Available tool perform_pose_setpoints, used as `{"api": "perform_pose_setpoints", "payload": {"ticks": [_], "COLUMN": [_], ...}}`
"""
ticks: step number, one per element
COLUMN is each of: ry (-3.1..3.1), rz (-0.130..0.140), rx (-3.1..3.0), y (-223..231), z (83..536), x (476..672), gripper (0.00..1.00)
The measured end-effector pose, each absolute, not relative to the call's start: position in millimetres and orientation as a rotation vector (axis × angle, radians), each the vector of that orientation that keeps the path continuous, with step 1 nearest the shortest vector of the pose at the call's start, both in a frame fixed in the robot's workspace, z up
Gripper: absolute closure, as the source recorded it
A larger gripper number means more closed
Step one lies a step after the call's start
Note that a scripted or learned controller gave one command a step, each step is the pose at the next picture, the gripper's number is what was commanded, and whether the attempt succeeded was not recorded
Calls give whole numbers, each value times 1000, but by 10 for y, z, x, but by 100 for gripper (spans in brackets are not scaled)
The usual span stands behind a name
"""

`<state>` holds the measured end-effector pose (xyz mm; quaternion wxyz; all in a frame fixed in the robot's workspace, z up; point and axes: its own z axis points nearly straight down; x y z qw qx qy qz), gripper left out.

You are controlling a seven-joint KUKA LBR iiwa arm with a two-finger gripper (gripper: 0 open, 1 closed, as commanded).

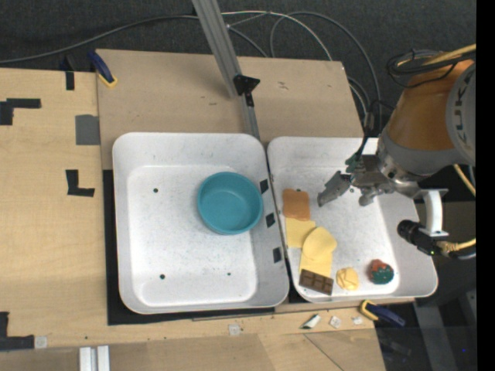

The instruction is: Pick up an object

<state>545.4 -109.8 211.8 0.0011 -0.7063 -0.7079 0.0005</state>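
Observation:
My gripper [346, 193] hangs over the middle of the right bin [325, 157], its two grey fingers spread open with nothing between them. To its left lies an orange-brown slab [295, 205]. Below that are a pale yellow flat piece [298, 231] and a yellow rounded piece [319, 247]. A dark brown block [315, 282], a small yellow lump [347, 277] and a red and green ball [380, 270] sit along the bin's near edge. A teal bowl [229, 202] rests upright in the left bin [155, 230].
A slanted metal pole [220, 37] rises behind the bins. Cables [309, 29] loop across the back. The arm's orange band [425, 107] looms over the right bin's right side. Small clips [332, 321] lie on the bench in front.

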Motion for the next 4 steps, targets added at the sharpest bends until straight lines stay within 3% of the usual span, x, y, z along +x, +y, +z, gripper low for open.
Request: {"api": "perform_pose_setpoints", "payload": {"ticks": [1, 3, 4], "ry": [-2222, -2218, -2221], "rz": [1, 8, 1], "rx": [-2218, -2217, -2221], "y": [-1099, -1189, -1187], "z": [2119, 1118, 895], "x": [5454, 5450, 5454], "gripper": [0, 0, 0]}}
